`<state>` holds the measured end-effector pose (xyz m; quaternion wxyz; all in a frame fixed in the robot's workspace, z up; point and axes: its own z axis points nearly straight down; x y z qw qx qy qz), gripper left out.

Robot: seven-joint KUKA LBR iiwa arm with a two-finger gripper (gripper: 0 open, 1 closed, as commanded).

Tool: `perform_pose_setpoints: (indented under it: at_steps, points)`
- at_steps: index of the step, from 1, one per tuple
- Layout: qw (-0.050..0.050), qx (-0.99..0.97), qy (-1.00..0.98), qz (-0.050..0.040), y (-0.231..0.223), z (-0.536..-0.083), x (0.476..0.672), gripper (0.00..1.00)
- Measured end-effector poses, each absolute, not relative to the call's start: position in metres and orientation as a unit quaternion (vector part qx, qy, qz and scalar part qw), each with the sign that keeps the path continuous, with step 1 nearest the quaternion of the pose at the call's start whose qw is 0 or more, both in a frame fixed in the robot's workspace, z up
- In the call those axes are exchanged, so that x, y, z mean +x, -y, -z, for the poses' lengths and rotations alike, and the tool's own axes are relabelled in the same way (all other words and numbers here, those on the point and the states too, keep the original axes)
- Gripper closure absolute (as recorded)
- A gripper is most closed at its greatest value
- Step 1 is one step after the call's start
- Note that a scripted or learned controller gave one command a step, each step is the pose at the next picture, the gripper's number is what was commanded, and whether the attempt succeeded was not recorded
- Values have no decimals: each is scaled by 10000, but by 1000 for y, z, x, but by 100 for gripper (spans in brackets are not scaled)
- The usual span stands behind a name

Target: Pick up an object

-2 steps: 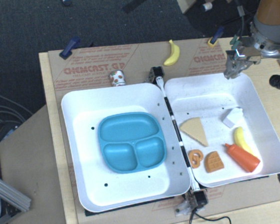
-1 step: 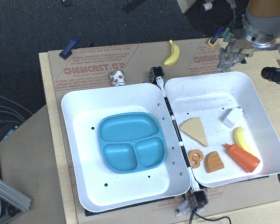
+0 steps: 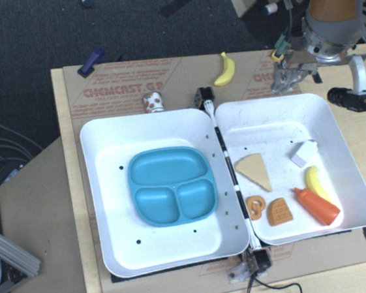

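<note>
Dark carpet surrounds a pale bench (image 3: 162,79) printed with red lettering; on it sit two shallow white bins side by side. The left bin (image 3: 116,249) holds one blue divided plate (image 3: 171,184) with three compartments, lying flat near its middle. The right bin (image 3: 339,131) holds six things: one tan wedge (image 3: 254,170) near the divider; one small pretzel (image 3: 256,206) just below it; one brown waffle-like square (image 3: 279,212) beside the pretzel; one orange bottle (image 3: 318,204) lying on its side toward the lower right; one yellow banana (image 3: 315,182) touching the bottle's upper side; and one white block (image 3: 304,153) above the banana. Outside the bins, on the bench behind them, lie a second banana (image 3: 225,71), one small spotted cup (image 3: 154,101) and one blue clip (image 3: 91,62) at the bench's far left edge. The arm comes in at the top right, its orange band showing above the wrist; the gripper (image 3: 287,79) hangs over the bench just behind the right bin's back rim, well apart from everything in that bin; whether its fingers are apart or together cannot be told from this angle.
</note>
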<state>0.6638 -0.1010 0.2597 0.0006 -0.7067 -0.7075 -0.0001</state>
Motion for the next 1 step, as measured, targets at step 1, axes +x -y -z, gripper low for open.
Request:
perform_pose_setpoints:
  at_steps: [1]
  points:
    - [7,-7067,7075,-1,70,-260,667,100]
